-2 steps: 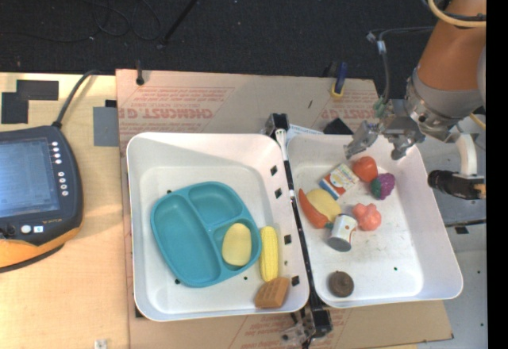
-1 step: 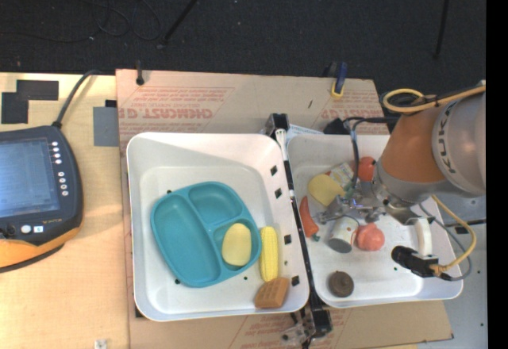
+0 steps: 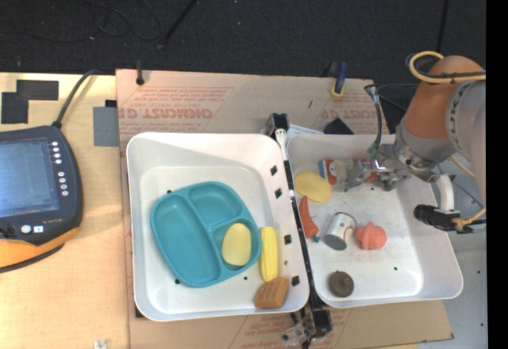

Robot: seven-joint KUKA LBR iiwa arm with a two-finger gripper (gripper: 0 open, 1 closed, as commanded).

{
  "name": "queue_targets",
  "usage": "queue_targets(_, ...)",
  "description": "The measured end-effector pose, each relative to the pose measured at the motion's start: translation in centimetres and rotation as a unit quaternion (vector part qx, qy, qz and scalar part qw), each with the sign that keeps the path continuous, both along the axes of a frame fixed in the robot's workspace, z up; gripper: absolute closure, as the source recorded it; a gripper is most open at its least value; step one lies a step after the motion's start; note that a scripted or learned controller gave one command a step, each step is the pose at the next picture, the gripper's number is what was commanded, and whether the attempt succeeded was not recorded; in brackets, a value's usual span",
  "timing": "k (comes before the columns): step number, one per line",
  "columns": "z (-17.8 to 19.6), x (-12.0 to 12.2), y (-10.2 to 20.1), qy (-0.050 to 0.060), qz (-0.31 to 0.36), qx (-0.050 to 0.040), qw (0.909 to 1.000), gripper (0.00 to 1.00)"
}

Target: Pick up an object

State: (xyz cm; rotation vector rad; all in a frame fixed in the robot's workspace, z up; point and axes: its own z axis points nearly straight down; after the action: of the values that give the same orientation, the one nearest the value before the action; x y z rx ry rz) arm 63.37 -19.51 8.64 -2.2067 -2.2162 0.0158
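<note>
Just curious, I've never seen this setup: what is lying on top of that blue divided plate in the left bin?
A pale yellow oval piece rests in the blue divided plate, in its right-hand section. The other sections look bare. What is beneath the plate is covered.

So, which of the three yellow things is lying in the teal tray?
The pale yellow oval piece, in the teal tray's right compartment. The corn lies beside the tray; the third is in the right bin.

Bench (image 3: pixel 95 276) is being covered by a cardboard sheet (image 3: pixel 198 101); two white bins, left (image 3: pixel 143 220) and right (image 3: pixel 432 276), are being carried side by side. Tablet (image 3: pixel 32 181) is being supported at left.
</note>
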Motion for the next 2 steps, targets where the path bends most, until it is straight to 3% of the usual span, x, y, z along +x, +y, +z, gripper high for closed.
queue_targets(1,0.0,-11.4,2.5,-0.002,-0.003,0.0010,1.0000,0.00)
queue_targets(2,1.2,-10.9,2.2,-0.007,-0.006,-0.0004,1.0000,1.00)
